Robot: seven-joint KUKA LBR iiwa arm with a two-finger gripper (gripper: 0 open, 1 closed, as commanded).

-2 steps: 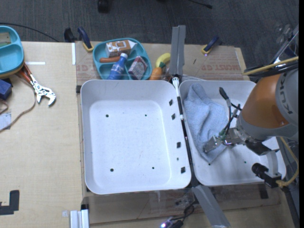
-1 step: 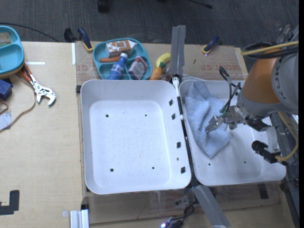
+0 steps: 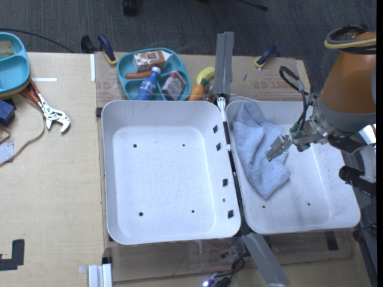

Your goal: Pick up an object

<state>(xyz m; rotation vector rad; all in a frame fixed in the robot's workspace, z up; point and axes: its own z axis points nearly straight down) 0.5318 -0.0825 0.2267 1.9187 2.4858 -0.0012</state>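
Gripper (image 3: 276,150) is hanging low in the right bin (image 3: 335,214), its metal fingers reaching leftward and lying at the right edge of the cloth (image 3: 254,154); whether they are parted or closed cannot be told, and nothing is seen held between them. Behind it the arm (image 3: 350,94) is entering from the right, its orange band bulking over the bin's far right corner and covering part of the rim there.

Wooden bench (image 3: 48,196) is carrying everything, its pale flat surface lying bare to the left. Left bin (image 3: 119,160) is sitting beside the right one, both shallow, white, smooth plastic with rounded corners and small dark dots on their floors. A grey metal bar (image 3: 224,58) is running along the seam between the two bins.

Cloth, the only item in the bins, is lying crumpled in the left half of the right bin, a pale blue, soft, folded towel touching the bin's left wall.

Beyond the bins a teal divided tray (image 3: 127,79) is resting on the bench, holding a small box, a blue bottle and other small packets. Just right of it a yellow banana-shaped item (image 3: 205,75) is lying against the bar. At far left another teal tray (image 3: 12,64) is sitting, with a shiny metal wrench (image 3: 52,115) lying just beside it.
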